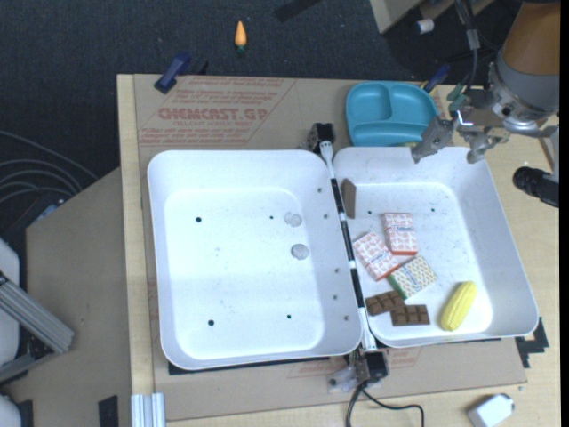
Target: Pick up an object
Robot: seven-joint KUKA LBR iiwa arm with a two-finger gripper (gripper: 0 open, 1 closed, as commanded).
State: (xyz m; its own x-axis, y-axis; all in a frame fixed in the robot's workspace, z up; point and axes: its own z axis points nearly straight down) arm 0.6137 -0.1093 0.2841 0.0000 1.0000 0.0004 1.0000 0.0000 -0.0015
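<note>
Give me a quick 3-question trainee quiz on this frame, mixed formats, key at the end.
1. True or false: the yellow corn cob lies in the left bin.
2. Multiple choice: the teal divided tray sits A) inside the right bin, B) on the bench beyond the right bin, C) in the left bin.
3. Fill in: the gripper hovers over the right bin's ____ edge (near/far).

Key: 1 false; 2 B; 3 far.
</note>
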